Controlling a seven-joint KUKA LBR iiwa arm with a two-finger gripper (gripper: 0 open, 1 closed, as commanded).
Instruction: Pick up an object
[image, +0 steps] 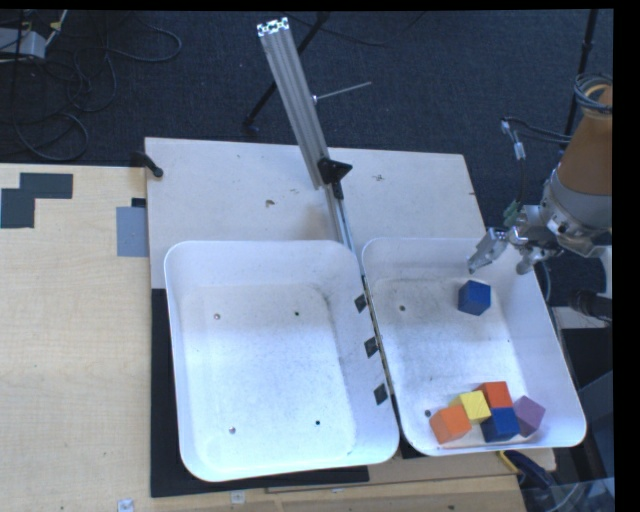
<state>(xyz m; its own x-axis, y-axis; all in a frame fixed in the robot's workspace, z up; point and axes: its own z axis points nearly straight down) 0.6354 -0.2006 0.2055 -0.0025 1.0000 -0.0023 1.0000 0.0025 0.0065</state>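
The right bin (560, 345) lies under the tool (505, 256), whose fingers are spread with nothing between them. A blue cube (475, 297) sits just below and left of the tool, while an orange cube (450, 423), yellow cube (474, 405) and purple cube (529, 413) cluster well below it.

No text, label, brand, number or sign can be read anywhere in the camera view.
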